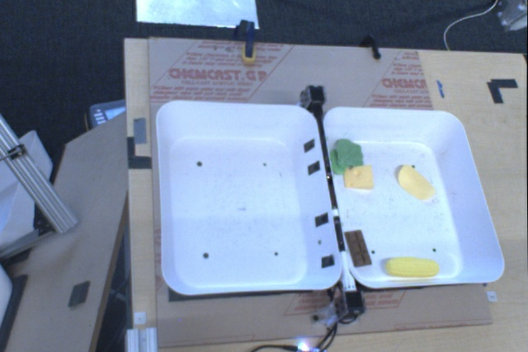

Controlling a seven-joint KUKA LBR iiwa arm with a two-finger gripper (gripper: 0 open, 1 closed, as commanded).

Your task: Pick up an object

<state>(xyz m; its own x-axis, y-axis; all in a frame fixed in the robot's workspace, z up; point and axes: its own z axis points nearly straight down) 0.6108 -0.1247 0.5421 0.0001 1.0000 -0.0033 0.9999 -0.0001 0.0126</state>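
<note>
I'd guess the corn cob (412, 267) just right of the brown block (357, 247) is light, stiff and slick, so pinch mid-length; can't tell the gripper's state.

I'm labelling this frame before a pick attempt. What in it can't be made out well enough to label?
- Green object, camera view: too small and blurred to identify; the yellow square piece meets its lower edge.
- Brown piece, camera view: too small to tell what it is.
- Object at top right: cut off by the frame's edge.
</note>
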